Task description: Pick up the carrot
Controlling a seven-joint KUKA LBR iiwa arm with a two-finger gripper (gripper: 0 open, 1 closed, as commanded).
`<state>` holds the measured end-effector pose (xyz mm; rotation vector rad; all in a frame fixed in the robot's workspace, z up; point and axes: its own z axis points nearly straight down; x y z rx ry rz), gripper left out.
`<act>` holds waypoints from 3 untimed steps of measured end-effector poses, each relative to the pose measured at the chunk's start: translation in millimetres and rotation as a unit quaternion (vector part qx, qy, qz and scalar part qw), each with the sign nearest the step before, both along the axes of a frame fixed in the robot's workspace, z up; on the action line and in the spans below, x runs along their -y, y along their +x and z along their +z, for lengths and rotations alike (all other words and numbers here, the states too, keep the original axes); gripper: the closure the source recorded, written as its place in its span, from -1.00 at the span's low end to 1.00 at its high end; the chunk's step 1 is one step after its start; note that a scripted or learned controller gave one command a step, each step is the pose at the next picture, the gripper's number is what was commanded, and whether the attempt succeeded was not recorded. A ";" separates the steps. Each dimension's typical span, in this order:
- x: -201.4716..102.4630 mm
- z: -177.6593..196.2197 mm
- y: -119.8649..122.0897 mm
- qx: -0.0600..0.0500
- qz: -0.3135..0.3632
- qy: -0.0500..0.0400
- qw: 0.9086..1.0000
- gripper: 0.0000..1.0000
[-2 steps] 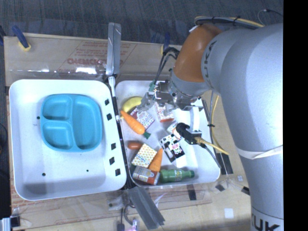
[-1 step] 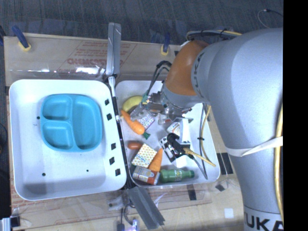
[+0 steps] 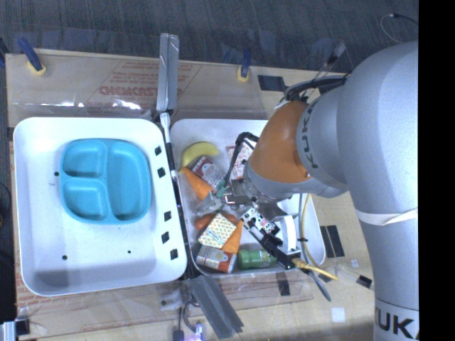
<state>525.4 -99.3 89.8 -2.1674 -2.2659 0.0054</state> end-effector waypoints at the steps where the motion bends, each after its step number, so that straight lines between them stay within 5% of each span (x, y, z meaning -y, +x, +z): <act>1: -0.6 1.5 49.4 0.003 0.089 0.000 0.996 -1.00; 2: 10.0 42.4 62.2 0.002 0.077 0.000 0.997 -1.00; 3: 10.0 51.1 61.7 0.001 0.078 0.000 0.997 1.00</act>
